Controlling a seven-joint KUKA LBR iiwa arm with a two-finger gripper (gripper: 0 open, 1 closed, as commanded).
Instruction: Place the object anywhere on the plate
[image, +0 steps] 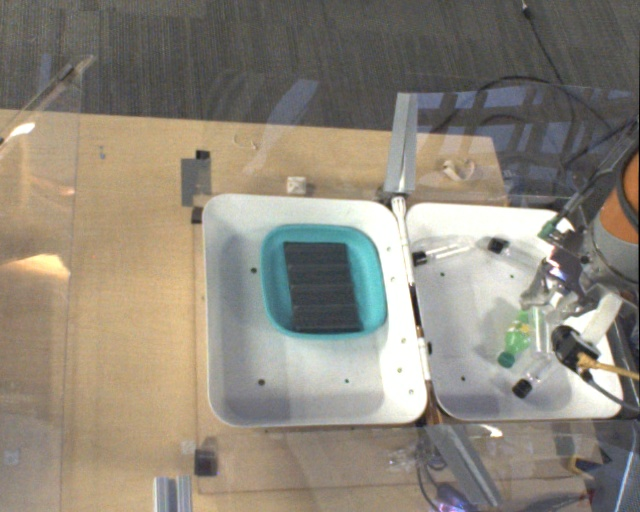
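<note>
On your desk (110, 330), the left white bin (235, 385) carries a teal, rounded-square plate (372, 285) with a dark ribbed rectangular block (320, 287) lying on it. In the right bin (455, 330), the small green object (516, 340) lies near the right edge, just beside the metallic gripper (548, 310); whether the gripper is spread, you cannot tell.
</note>
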